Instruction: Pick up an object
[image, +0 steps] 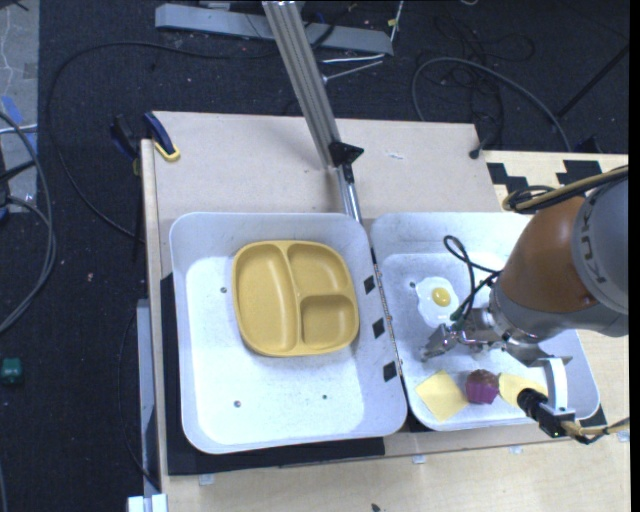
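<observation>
Yellow tray (296, 297) crowds left bin (200, 400); its near floor lies open.

The bench (260, 165) is light brown wood. Two white bins sit on it side by side, the left bin (205, 400) and the right bin (400, 235), touching in the middle.

Overhead slanted view of both bins (190, 300)

Robotics lab bench.
Wooden bench (250, 160) stood over dark carpet (80, 250) strewn with loose cables (60, 200); metal pole (305, 80) mounted overhead.
</observation>
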